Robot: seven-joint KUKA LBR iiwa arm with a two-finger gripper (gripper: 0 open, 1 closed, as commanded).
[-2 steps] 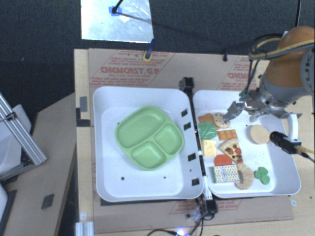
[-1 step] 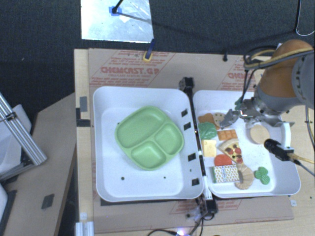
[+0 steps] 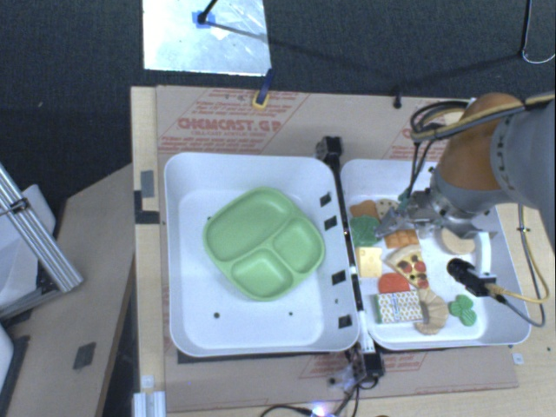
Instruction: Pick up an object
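Note:
The right bin (image 3: 504, 320) holds several toy foods. Among them are a brown cookie (image 3: 364, 208), a green leafy piece (image 3: 364, 230), a yellow cheese square (image 3: 370, 262), a pizza slice (image 3: 410, 264), a red tomato piece (image 3: 393, 282), a patterned box (image 3: 398, 307), a croissant (image 3: 433, 312), a green broccoli (image 3: 466, 311) and a beige disc (image 3: 458, 244). My gripper (image 3: 400, 219) hangs low over the upper left part of this bin. It is just right of the cookie and the green piece, and above an orange piece (image 3: 400, 239). I see nothing held in it.
The left bin (image 3: 191, 320) carries a green divided plate (image 3: 263, 242). Black clips run along the divider (image 3: 340, 233) between the bins. The arm's grey body (image 3: 486, 163) covers the right bin's upper right corner. A shiny sheet (image 3: 206, 24) lies beyond the bench.

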